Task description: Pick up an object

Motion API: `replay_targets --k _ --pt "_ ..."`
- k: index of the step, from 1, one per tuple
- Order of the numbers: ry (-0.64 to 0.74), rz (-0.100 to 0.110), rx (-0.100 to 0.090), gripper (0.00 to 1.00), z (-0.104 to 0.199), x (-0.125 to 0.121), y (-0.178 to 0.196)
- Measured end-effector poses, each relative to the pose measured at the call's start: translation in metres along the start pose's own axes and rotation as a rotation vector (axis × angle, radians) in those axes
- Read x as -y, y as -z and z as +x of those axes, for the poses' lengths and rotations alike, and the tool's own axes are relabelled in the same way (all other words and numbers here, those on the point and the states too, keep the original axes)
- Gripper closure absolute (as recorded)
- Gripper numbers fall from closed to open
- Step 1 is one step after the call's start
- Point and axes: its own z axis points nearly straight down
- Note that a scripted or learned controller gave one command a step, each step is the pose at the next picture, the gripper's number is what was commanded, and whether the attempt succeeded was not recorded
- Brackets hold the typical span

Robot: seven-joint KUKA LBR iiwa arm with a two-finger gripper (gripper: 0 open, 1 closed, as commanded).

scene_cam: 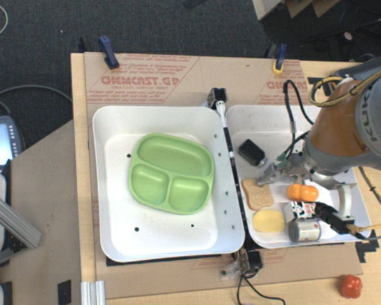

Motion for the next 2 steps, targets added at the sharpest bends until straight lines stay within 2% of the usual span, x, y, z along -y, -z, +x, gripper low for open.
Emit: replay_targets --k 1,2 --pt "0.008 -0.01 0.001 0.0 0.017 0.05 0.096" --pt "0.013 0.004 -0.005 0.0 0.083 0.054 0.098"
